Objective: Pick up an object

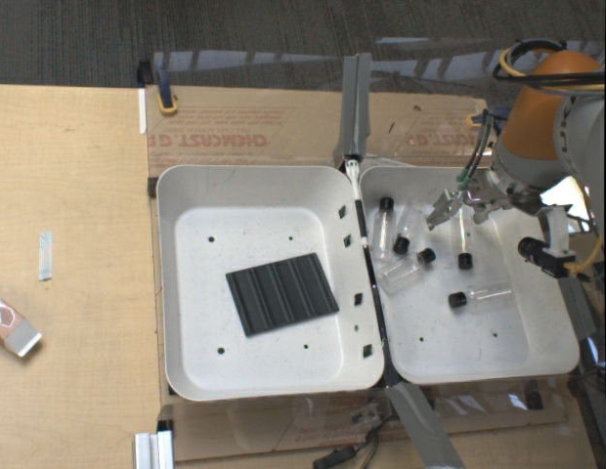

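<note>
From the overhead camera, your gripper [460, 206] hung over the far part of the right bin [538, 360]; I could not tell how its jaws stood. Clear vials with black caps [426, 256] lay scattered below it, and a ribbed black slab [281, 293] lay in the left bin [186, 360].

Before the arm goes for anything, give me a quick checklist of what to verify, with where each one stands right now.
1. Objects to pick lie in the right bin: ok, several clear vials with black caps, such as the vial.
2. Hand over that bin: ok, near its top edge.
3. Hand already holding something: cannot tell.
4. Vials spaced for a grasp: cannot tell, some lie close together.
5. Left bin contents: ok, one dark ribbed mat, lying flat.
</note>
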